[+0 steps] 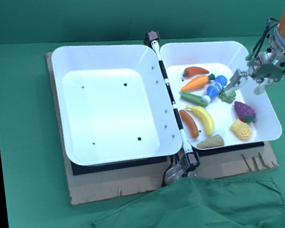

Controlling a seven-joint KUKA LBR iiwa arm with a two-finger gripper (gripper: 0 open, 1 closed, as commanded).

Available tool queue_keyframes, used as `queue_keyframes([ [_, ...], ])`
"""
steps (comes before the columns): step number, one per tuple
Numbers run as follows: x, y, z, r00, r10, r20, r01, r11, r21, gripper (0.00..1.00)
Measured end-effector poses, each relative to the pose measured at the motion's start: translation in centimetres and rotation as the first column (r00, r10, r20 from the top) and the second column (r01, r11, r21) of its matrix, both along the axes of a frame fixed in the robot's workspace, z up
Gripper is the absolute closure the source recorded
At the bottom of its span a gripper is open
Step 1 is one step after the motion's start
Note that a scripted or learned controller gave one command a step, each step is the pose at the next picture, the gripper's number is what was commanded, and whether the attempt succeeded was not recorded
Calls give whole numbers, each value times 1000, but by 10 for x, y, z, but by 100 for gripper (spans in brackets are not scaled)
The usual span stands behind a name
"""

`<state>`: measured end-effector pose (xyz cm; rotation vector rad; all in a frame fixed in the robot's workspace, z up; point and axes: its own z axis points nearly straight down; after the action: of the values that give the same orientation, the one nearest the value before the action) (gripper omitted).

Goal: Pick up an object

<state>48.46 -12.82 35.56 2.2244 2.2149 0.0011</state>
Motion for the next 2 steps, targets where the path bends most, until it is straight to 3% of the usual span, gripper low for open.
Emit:
queue_keyframes([
  [1, -13, -40, -96, 1000, -5, -9, 5, 1000, 1, 0],
  [2, -15, -46, -175, 1000, -2, 8, 2, 1000, -2, 0],
])
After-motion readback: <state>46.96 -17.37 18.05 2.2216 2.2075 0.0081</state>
